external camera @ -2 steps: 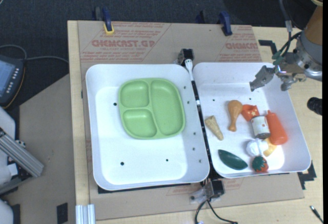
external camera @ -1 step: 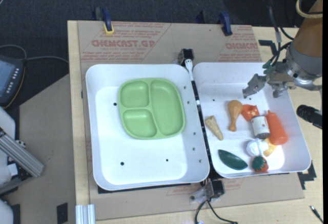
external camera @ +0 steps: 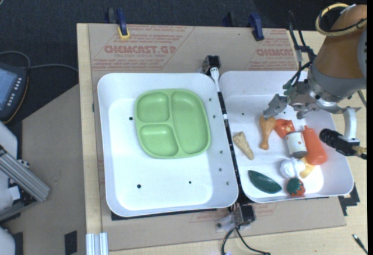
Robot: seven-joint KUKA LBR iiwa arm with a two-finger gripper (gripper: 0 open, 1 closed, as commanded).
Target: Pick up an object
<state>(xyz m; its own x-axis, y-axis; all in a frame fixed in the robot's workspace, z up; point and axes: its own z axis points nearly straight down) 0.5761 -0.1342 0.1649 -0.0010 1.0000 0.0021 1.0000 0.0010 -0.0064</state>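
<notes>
A cluster of small toy foods is seen in the right-hand white bin (external camera: 245,87), gathered toward its 4 o'clock corner. Nearest the pincer lies a tan plastic chicken drumstick (external camera: 266,130), its long axis running roughly from 12 to 6 o'clock, with an orange-red plastic piece (external camera: 284,128) touching it on the 3 o'clock side. Further out are found a small silver-and-white toy can (external camera: 295,143), an orange carrot-shaped toy (external camera: 315,147), a beige cone-shaped toy (external camera: 243,145), a dark green leaf-shaped toy (external camera: 264,181), a white rounded toy (external camera: 287,168) and a red strawberry-like toy (external camera: 295,187).

The grey two-finger gripper (external camera: 281,104) is held low over the bin's upper half, on an arm reaching in from 3 o'clock. The drumstick is judged the likeliest target: it lies just beside the gripper, toward 7 o'clock, so a short move that way and down would be called for, with the fingers set across the drumstick's long axis. Nothing is seen between the fingers; whether they are spread or closed cannot be told from this angle.

In the left-hand white bin (external camera: 116,178) a pale green three-compartment plastic plate (external camera: 173,122) is placed. On the brown board (external camera: 87,131) under both bins, red lettering reading "CHEMCAST" is printed, repeated faintly toward 1 o'clock.
</notes>
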